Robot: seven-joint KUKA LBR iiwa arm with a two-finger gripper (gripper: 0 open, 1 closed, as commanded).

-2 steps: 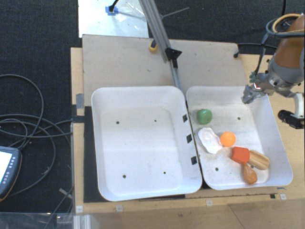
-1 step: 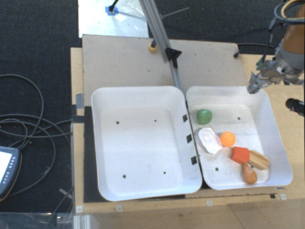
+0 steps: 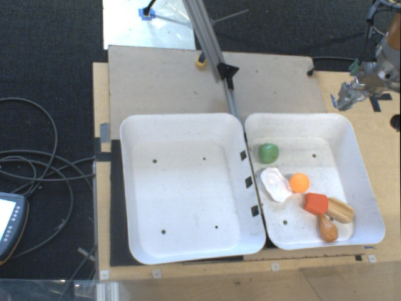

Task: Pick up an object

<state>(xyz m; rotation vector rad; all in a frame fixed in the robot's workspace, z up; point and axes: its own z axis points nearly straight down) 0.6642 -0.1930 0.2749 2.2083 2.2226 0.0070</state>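
Note:
The right bin holds several small objects. A green ball lies near its upper left. A white crumpled piece lies beside an orange ball. Lower right are a red block, a tan bread-like piece and an orange-brown pear-shaped piece. My gripper hangs at the far right, above the bench just beyond the right bin's top right corner, well apart from all the objects. Nothing shows between its fingers.
The left bin lies beside the right one, joined by black clips. A slanted grey pole crosses the back of the bench. Cables and a tablet lie on the floor at left.

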